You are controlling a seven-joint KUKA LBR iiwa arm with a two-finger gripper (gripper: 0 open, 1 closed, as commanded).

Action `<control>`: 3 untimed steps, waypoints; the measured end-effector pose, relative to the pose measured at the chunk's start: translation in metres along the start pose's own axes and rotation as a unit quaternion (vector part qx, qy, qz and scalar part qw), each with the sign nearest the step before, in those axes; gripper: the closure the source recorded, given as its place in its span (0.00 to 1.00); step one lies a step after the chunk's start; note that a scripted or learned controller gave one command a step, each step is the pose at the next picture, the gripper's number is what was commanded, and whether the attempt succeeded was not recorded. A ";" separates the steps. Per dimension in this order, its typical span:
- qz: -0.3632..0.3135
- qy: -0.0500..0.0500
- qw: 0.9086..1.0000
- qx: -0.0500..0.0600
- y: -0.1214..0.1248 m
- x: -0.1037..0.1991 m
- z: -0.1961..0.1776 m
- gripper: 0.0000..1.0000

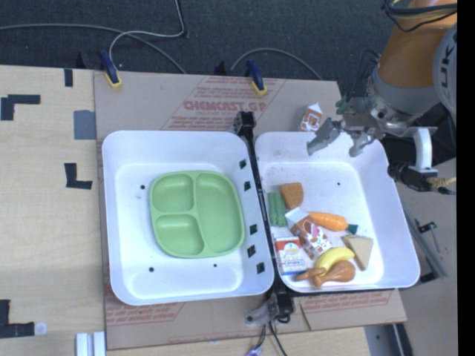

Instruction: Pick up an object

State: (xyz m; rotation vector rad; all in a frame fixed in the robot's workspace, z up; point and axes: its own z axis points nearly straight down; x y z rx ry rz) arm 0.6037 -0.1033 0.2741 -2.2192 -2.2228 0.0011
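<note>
My gripper (342, 142) hangs open above the far edge of the right bin (393, 221), with nothing between its two grey fingers (320, 139). Below it in that bin lie a brown bread piece (292, 194), a green stick (276, 210), an orange carrot (327, 220), two small printed cartons (310, 233) (290, 253), a yellow banana (334, 259), a brown drumstick (332, 274) and a tan bread slice (361, 248). They cluster in the near half, well clear of the gripper.
The left bin (122, 199) holds a green divided plate (197, 213). A small white and red carton (311, 116) lies on the cardboard just behind the right bin. Clamps (111, 73) and cables sit at the bench's far edge.
</note>
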 end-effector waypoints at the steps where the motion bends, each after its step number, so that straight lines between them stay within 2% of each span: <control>1: 0.000 0.000 1.000 0.001 0.013 0.025 0.091 0.00; 2: 0.000 -0.001 1.000 -0.005 0.006 0.006 0.185 0.00; 3: 0.000 0.000 1.000 -0.002 0.004 0.007 0.178 1.00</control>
